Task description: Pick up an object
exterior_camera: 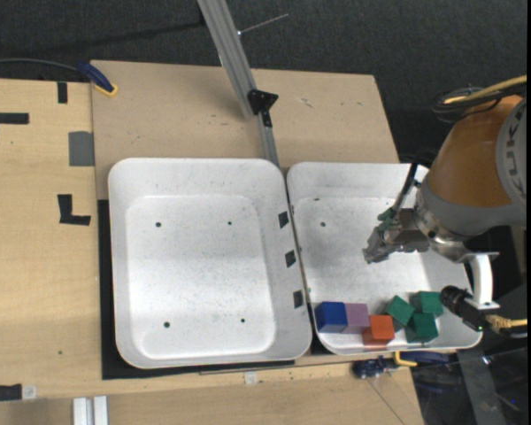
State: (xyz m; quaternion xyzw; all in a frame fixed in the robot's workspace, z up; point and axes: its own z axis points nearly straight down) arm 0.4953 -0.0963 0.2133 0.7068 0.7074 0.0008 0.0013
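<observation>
The gripper (378,244) hovers over the right bin (336,184); its opening cannot be told. It should descend squarely over the isolated blue cube (331,315).

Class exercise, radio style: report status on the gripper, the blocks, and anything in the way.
Gripper over the right bin, nothing seen between its fingers. Blocks clustered at the near edge: blue, purple, orange, green. Nothing blocking them.
</observation>
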